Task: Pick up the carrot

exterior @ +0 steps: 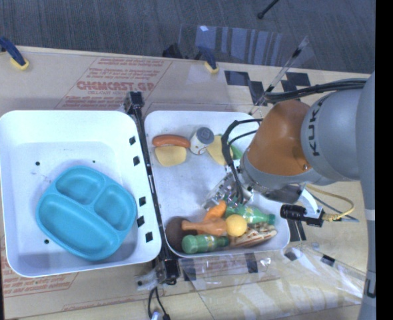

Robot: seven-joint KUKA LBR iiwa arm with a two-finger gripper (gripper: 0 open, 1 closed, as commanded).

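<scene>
Orange carrot (215, 211) lies just below the hand (227, 193).

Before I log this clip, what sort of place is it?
Most likely a robotics lab bench for pick-and-place trials: two white bins clamped side by side on a board, toy food such as a carrot piled in the right one, and a KUKA arm reaching in.

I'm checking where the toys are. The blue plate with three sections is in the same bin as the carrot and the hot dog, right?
Not quite. The camera view shows the blue plate alone in the left bin. The carrot and the hot dog are in the right bin, where the pincer is just above the carrot.
</scene>
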